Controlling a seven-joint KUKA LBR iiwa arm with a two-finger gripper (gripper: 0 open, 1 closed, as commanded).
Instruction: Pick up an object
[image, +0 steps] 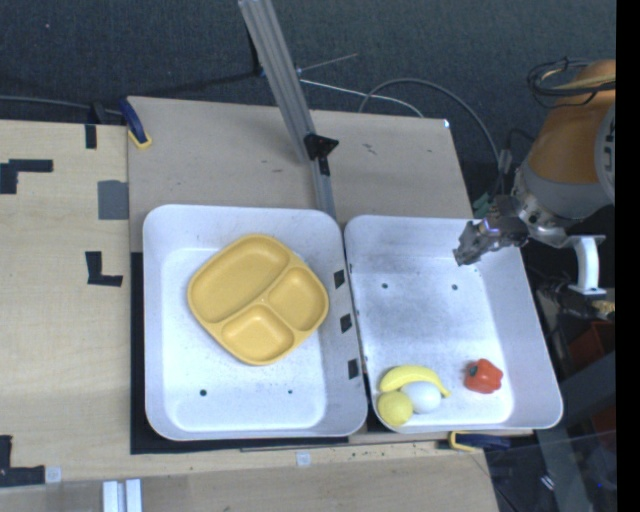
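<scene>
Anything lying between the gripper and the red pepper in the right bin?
No. In the camera view, bare speckled bin floor separates the gripper from the red pepper.

Tan bench (240, 150), 2 white bins (170, 400) adjacent

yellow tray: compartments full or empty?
Empty. The tray lies flat in the left bin, all three compartments showing bare yellow. The toy food sits in the right bin.

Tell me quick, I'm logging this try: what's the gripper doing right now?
Gripper: cannot be told; it sits over the right bin's far corner, nothing seen between it.
</scene>
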